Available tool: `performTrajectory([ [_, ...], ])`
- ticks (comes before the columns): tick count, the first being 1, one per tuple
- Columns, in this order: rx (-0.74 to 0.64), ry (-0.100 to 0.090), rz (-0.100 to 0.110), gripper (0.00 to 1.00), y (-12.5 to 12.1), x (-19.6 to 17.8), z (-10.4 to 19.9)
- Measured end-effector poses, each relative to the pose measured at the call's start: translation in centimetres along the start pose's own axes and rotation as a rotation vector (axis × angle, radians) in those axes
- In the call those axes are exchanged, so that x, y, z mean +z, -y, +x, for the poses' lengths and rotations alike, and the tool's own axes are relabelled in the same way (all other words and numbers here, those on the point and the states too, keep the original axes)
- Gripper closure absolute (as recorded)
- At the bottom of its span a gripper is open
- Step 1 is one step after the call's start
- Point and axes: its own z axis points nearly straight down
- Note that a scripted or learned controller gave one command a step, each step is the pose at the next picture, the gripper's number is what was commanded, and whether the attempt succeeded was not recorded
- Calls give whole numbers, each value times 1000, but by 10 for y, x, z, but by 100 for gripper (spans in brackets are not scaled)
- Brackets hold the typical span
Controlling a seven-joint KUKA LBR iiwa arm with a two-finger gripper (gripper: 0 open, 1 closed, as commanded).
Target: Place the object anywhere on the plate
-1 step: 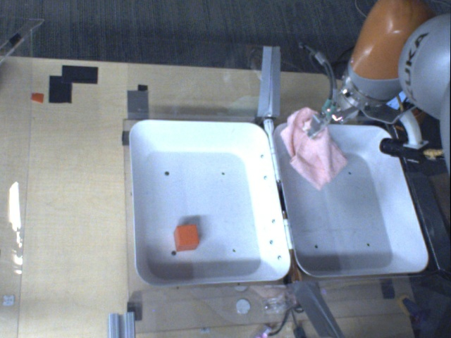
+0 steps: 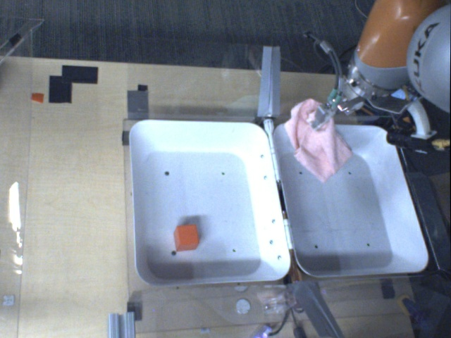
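A pink cloth (image 2: 318, 145) hangs crumpled over the back left part of the right bin (image 2: 366, 217). Its top is pinched between the fingers of my gripper (image 2: 325, 113), which is shut on it. The cloth's lower tip droops toward the bin floor; I cannot tell whether it touches. The arm reaches in from the upper right, its orange band (image 2: 391, 20) above the wrist.
An orange block (image 2: 187, 237) lies in the front left part of the left bin (image 2: 204, 160). A metal divider post (image 2: 268, 83) stands between the bins at the back. Black and orange markers (image 2: 67, 83) sit on the bench at far left.
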Motion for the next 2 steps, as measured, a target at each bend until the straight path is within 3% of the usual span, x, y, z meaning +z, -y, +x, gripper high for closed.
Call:
performTrajectory([
  [2, -803, -1, -3, 100, -20, -5, 92],
])
